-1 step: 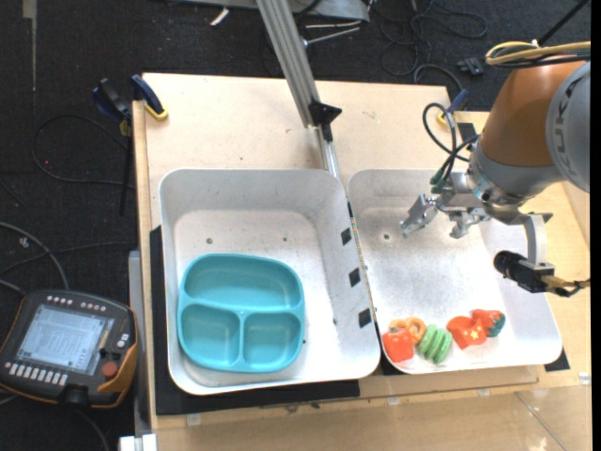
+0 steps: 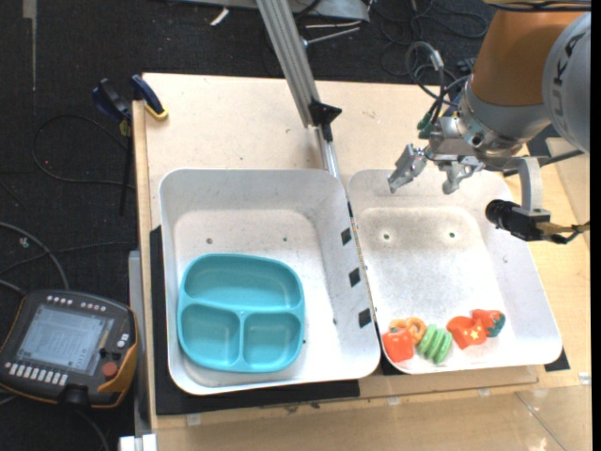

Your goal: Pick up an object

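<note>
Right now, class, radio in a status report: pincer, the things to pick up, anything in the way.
Pincer open, above right bin's far edge, holding nothing. Toy foods clustered at bin's near edge, untouched. Nothing in the way. Teal tray in left bin.

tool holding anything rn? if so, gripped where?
Nothing held. The tool hangs open over the far end of the right bin; the toy vegetables lie at its near edge.

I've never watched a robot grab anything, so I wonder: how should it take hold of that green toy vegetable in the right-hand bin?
Probably from straight above, fingers closing across the narrow width of the green vegetable. It lies flat near the bin's front edge, with an orange pepper close on one side and a red one on the other, leaving little room for a sideways approach. The gripper hangs open over the bin's far end.
</note>
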Motion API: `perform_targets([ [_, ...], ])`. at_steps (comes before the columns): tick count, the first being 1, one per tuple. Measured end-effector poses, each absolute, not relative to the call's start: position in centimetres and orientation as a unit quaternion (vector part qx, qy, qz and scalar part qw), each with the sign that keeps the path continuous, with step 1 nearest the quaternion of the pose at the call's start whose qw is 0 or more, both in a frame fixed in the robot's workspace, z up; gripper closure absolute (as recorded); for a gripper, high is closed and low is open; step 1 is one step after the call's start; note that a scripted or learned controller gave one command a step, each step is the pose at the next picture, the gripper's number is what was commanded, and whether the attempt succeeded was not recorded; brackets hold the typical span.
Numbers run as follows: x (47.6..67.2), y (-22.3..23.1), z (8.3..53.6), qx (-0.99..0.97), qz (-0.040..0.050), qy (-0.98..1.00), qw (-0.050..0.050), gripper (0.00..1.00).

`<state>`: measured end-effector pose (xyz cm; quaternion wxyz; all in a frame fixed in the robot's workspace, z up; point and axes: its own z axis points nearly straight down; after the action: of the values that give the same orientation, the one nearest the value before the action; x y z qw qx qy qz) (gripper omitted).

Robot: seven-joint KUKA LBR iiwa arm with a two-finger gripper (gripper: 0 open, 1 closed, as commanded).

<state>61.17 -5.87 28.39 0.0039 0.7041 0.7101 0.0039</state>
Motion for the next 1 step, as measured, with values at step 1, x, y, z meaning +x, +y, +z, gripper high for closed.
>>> perform_targets([
  [1, 59.03, 5.4, 27.12, 0.703, 0.0001, 0.711, -0.002, 0.0],
])
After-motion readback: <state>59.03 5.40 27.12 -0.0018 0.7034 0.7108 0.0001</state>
